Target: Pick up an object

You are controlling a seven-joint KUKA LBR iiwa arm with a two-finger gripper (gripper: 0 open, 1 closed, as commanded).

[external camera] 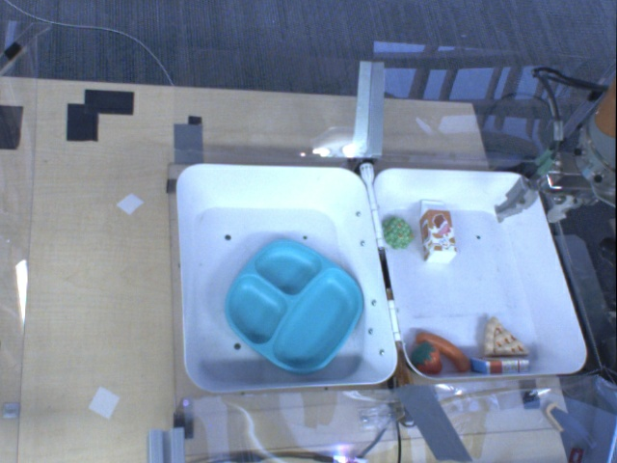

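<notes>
Nearest in the right bin point(564, 297) lie a carrot point(439, 347), a pizza slice point(502, 338) and a tube point(500, 365); farther back, a small carton point(438, 234) and green ball point(396, 231). At its far right corner hovers the claw point(516, 201), grasping nothing, its spread impossible to tell. Judged step: approach; next, descend onto one object.

Two white bins sit side by side, the left bin point(193, 258) and the right bin point(540, 287). The left one has one blue divided plate point(294, 304). In the right I count five small things: one green ball point(396, 231), one small carton point(437, 233), one orange-red toy point(436, 351), one wedge-shaped piece point(502, 339), and one tube point(500, 365).
</notes>
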